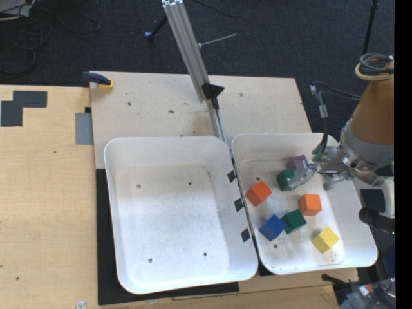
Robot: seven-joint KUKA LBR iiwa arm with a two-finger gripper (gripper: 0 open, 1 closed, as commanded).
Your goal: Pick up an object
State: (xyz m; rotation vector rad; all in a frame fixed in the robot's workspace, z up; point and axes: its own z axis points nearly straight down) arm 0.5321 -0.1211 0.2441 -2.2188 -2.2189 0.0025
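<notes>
1. Yellow cube [325, 239] sits nearest, front of right bin [360, 253].
2. Blue [272, 226], green [294, 221], two orange cubes [258, 192] lie mid-bin.
3. Tool [297, 176] hangs by purple block [297, 163] & dark green block [284, 179]; finger state: can't tell.

Both bins look like smooth white plastic: the one under the gripper [301, 176] [360, 253] and the speckled one beside it [129, 172]. The blocks below the gripper [310, 203] have a matt painted look. The counter [161, 105] behind is pale, scuffed wood, and the slanted rail [188, 44] is dull metal.
</notes>
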